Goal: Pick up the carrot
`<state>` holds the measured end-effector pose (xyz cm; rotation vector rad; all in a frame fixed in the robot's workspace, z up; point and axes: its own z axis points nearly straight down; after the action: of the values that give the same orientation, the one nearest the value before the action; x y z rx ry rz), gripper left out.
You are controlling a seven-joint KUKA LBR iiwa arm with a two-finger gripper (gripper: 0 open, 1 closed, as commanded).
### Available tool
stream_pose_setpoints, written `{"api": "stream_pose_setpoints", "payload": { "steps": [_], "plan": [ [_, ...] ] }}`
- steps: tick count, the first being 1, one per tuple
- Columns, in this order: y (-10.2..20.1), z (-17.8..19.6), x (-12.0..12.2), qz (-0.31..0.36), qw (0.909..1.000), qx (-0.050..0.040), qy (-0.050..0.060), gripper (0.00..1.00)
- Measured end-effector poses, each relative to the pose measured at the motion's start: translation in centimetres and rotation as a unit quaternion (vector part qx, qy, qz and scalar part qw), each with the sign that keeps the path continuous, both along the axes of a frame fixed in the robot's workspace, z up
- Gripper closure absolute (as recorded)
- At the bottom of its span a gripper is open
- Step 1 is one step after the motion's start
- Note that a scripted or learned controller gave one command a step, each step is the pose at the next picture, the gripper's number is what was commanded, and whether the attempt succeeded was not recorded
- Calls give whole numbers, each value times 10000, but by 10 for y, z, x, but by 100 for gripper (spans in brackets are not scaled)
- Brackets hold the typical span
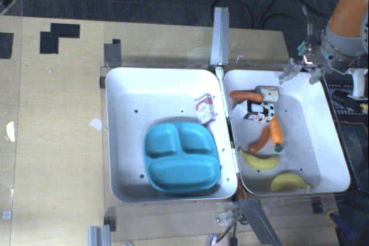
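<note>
Carrot: the carrot (pixel 277 131), a short orange toy with a green tip, lies in the middle of the right bin (pixel 328 124), its length running roughly up and down the view.
Handling: likely light, stiff and smooth-skinned, so it may slip or roll; a pinch across its thicker upper half, square to its length, looks the safest hold.
Neighbours: a reddish sausage (pixel 260 140) lies just beside the carrot on its left, a black-and-white carton (pixel 256 111) just above, and two bananas (pixel 259 161) nearer the front wall.
Gripper: the gripper (pixel 302 68) hovers over the right bin's back rim, its fingers spread apart and pinching nothing.
Relation: the carrot lies well apart from the gripper, forward and to the left of it, deeper in the bin.
Left bin: a blue divided tray (pixel 181 156) and a small packet (pixel 204 109) rest in the left bin (pixel 124 124).
</note>
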<state>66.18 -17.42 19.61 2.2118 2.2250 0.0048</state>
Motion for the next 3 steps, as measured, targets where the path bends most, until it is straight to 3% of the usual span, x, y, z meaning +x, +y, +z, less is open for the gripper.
{"api": "stream_pose_setpoints", "payload": {
  "steps": [1,2,3],
  "plan": [
    [6,-88,-22,1549,9879,-17,-24,0],
    [21,-107,-74,1643,9864,-16,-24,0],
    [23,-95,-71,1651,9863,-13,-59,100]
  ]
}}
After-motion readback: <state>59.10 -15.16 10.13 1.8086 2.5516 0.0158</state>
